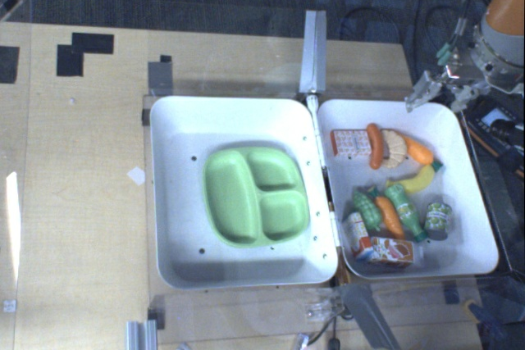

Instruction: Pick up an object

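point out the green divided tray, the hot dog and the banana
green divided tray point(256, 194): camera view, on the ridge where its compartments meet, in the left bin.
hot dog point(375, 145): camera view, middle of the sausage, in the right bin.
banana point(418, 178): camera view, middle of its yellow body, in the right bin.

Grey arm point(502, 45) — orange band, pale metal fingers point(422, 88).

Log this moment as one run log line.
phase: approach | gripper: above right bin's far rim, holding nothing | toy food pile: untouched in right bin | green tray: in left bin
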